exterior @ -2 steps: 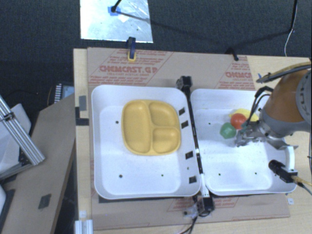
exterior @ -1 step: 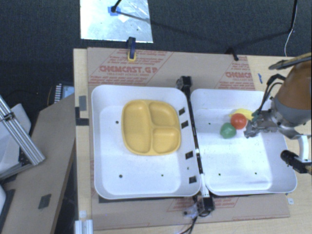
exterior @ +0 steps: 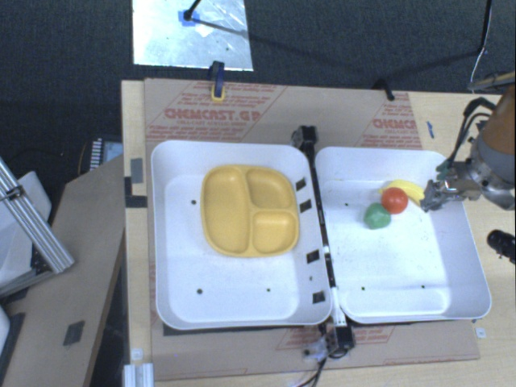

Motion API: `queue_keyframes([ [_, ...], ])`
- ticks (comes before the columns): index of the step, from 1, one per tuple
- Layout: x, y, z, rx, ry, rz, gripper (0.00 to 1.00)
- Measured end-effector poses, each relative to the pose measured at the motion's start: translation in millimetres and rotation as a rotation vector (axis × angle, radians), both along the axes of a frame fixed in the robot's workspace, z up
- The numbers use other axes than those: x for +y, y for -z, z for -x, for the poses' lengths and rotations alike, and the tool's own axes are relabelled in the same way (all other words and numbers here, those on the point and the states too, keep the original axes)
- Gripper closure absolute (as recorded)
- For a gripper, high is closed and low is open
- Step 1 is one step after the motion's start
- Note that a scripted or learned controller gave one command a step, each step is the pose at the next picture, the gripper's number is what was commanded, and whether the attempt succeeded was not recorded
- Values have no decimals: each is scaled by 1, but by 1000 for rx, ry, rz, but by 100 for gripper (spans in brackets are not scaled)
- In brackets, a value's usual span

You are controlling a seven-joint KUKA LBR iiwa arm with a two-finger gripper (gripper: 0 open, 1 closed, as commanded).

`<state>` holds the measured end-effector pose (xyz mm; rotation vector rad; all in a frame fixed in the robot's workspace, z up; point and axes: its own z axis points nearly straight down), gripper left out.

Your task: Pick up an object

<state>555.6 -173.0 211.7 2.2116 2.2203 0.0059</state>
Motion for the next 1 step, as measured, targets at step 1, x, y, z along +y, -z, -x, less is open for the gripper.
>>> queue_keyframes([
  [1,0,-36,-2,2,-1,-1,100],
])
